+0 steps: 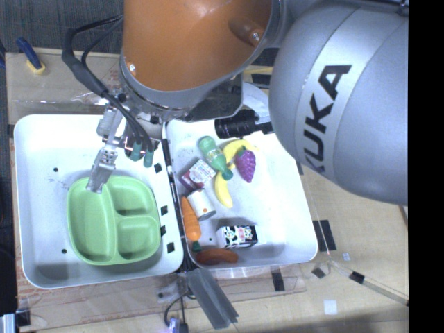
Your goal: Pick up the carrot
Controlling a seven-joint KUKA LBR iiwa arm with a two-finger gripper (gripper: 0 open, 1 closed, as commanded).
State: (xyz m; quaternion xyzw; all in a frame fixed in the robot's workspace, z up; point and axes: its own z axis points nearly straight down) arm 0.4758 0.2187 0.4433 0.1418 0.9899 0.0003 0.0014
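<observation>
The gripper point(104, 168) hung over the left bin point(35, 144), its metal fingers point(99, 175) reaching down to the far-left rim of a green divided tray point(114, 220) that lay in that bin. Whether the fingers were spread or closed could not be made out from above, and nothing was seen between them. The carrot point(191, 219) lay in the right bin point(288, 207), hard against the wall shared by the two bins, its length running near to far, well apart from the gripper. Just right of it stood a small white can with a red band point(202, 204), and farther along a dark red packet point(197, 174) whose label was too small to read. A green bottle point(214, 153) lay tilted beside a banana point(225, 179) and a bunch of purple grapes point(245, 164). Toward the near edge sat a small carton with black-and-white cow markings point(240, 236), and beside it, against the near wall, a reddish-brown sausage-like piece point(216, 257). The arm's broad grey housing point(347, 96) filled the far right, bearing the letters "KUKA" in black, with the orange band point(194, 26) above the wrist.
</observation>
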